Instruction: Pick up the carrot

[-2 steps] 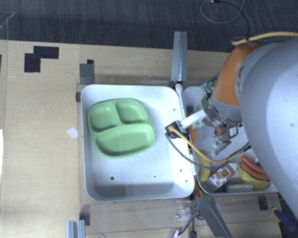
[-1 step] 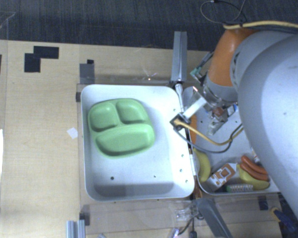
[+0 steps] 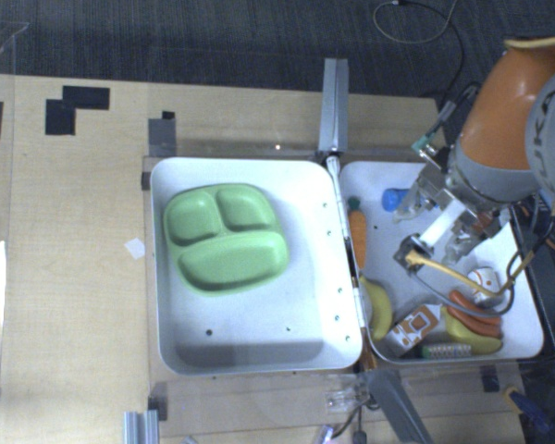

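Note:
The carrot (image 3: 357, 235) is a slim orange stick with a green top. It lies along the left wall of the right bin (image 3: 527, 326), pointing toward the front. My gripper (image 3: 425, 203) hangs over the middle of that bin, to the right of the carrot and apart from it. The wrist hides part of the bin floor beneath it.
The left bin (image 3: 259, 345) holds a green divided plate (image 3: 225, 237). In the right bin lie a blue piece (image 3: 393, 198), a banana (image 3: 380, 309), a small printed box (image 3: 414, 327), a white and orange ball (image 3: 484, 279), a red-orange piece (image 3: 476, 304) and a yellow fruit (image 3: 472, 339).

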You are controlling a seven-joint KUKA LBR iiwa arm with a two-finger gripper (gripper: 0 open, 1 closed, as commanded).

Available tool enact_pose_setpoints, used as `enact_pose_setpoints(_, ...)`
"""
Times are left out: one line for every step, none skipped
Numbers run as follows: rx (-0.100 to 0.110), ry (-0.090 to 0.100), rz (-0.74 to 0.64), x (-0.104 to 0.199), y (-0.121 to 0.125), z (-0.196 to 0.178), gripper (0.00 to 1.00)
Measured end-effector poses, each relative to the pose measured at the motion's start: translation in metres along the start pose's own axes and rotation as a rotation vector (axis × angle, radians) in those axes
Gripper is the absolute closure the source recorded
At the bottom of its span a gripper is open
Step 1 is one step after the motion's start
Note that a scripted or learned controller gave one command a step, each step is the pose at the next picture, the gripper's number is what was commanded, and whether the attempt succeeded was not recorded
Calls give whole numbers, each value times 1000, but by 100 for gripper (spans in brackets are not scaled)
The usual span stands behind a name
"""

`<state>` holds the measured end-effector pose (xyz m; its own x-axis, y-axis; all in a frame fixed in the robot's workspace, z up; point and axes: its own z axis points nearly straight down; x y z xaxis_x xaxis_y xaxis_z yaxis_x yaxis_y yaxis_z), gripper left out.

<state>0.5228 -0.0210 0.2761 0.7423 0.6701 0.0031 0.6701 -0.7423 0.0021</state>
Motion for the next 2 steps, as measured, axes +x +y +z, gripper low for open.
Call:
enact_pose_setpoints(3,-4,-74,33,51,93,0)
enact_pose_setpoints(0,-1,-193,82,103,92,0)
